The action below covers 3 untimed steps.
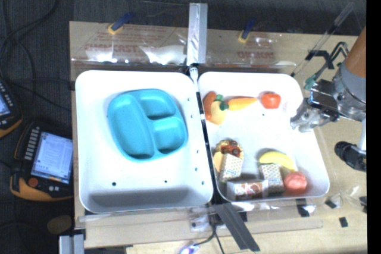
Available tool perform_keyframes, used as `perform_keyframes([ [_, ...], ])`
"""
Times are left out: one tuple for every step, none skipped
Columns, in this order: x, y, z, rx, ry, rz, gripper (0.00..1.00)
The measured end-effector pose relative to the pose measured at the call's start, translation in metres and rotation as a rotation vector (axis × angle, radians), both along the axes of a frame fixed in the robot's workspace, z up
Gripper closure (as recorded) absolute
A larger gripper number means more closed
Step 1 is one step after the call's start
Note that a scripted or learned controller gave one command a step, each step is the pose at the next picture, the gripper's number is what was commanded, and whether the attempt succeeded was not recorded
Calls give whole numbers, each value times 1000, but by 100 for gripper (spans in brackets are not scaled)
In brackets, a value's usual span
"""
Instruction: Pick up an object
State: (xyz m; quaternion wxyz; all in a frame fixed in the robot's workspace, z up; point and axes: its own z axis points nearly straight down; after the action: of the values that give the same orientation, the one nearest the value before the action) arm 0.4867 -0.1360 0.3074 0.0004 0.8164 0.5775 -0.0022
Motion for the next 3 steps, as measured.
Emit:
perform_keyframes([
  [-4, 32, -142, 1, 3, -422, 100],
  [68, 38, -91, -4, 0, -730, 100],
  [35, 16, -90, -3, 1, -713, 100],
])
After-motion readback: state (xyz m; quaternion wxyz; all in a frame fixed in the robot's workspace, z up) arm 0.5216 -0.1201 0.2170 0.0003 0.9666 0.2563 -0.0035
